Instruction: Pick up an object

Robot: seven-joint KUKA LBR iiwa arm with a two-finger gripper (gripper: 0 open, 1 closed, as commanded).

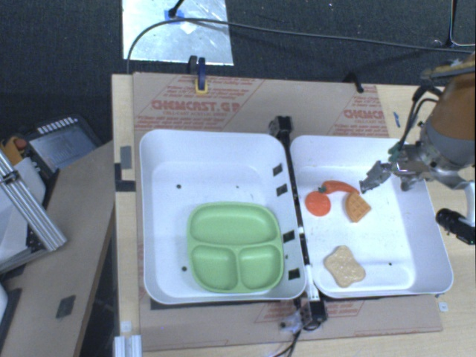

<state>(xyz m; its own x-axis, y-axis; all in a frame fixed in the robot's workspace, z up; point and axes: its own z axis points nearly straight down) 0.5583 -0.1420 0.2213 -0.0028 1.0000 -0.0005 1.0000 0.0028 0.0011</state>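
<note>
Listing contents of the bench, as seen from above at a slant.

Left bin: one green divided plate, three compartments, lying flat toward the near side of the bin floor. Small dark specks dot the white floor around it.

Right bin: four small items.
- Orange-red round piece with a green tip (a toy tomato, by the look of it), left of centre.
- Orange-red curved piece, just behind the tomato and touching or nearly touching it; what it represents cannot be told.
- Tan waffle-textured piece, just right of the tomato.
- Pale beige flat piece with a lumpy outline, near the front wall, well apart from the other three.

Gripper: reaches in from the right on the grey arm, over the right bin's far half, its tip pointing left toward the curved piece and the waffle-textured piece. Nothing is seen between its fingers; how far apart they stand cannot be told at this size.

Clips and fittings: dark clamp at the far end of the seam between the bins; black tabs along the seam.
</note>
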